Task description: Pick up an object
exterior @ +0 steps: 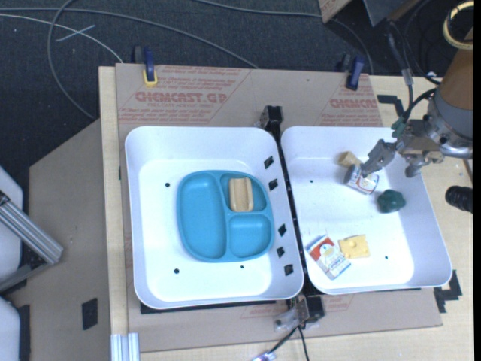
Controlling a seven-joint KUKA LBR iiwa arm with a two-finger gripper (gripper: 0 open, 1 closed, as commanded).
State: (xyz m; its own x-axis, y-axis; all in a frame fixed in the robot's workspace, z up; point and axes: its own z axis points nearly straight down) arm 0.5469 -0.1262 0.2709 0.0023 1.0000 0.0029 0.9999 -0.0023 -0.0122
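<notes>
Claw: I see my gripper [366, 177] low in the right bin [421, 273], but I cannot tell its state.
Things near it: tan block [346, 159] just left, green lump [390, 200] just right.
Near edge: red-and-white packet [328, 255], yellow piece [354, 247].
Left bin [150, 277]: blue tray [203, 220] with a tan piece [240, 194].

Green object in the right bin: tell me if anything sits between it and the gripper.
Nothing visible does. The gripper hangs over the right bin, just up-left of the green object, with bare bin floor between them. The tan block lies on the gripper's far side.
</notes>
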